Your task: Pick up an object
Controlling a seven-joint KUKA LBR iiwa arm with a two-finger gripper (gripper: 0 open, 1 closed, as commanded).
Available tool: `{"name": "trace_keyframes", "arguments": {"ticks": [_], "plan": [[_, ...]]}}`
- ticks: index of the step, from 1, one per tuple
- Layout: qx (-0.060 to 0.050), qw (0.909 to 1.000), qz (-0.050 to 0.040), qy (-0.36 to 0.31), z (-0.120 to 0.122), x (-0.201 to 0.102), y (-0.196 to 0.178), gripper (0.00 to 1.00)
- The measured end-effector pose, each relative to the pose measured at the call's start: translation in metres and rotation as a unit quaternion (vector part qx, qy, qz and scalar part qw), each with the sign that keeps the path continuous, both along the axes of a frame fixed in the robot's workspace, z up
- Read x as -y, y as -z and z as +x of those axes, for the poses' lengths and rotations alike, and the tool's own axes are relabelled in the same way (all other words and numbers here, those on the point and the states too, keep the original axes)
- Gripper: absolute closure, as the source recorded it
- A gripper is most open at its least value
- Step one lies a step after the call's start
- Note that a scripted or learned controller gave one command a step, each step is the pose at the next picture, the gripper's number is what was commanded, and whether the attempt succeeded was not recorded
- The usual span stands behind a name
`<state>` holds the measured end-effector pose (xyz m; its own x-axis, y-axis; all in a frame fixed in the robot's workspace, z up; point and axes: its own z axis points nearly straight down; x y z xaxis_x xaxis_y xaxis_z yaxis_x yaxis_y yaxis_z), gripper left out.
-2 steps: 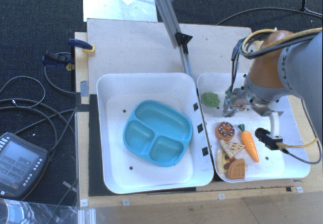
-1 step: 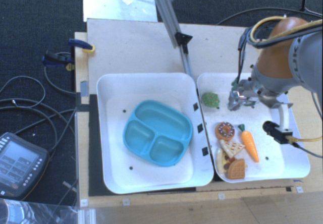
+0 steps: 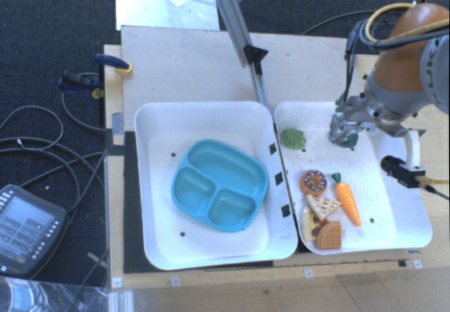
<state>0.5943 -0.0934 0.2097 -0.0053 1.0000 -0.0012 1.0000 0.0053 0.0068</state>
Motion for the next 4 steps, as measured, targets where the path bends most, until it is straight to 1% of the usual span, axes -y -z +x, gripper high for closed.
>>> {"name": "trace_keyframes", "arguments": {"ticks": [1, 2, 3, 4], "plan": [[0.001, 1.0000, 0.0000, -0.001, 0.002, 0.000, -0.054, 1.00], [-0.003, 1.0000, 0.0013, -0.002, 0.008, -0.045, -0.041, 1.00], [-0.003, 1.0000, 0.0015, -0.003, 0.013, -0.100, -0.028, 1.00], [-0.002, 1.0000, 0.0021, -0.003, 0.022, -0.156, -0.037, 1.00]]}}
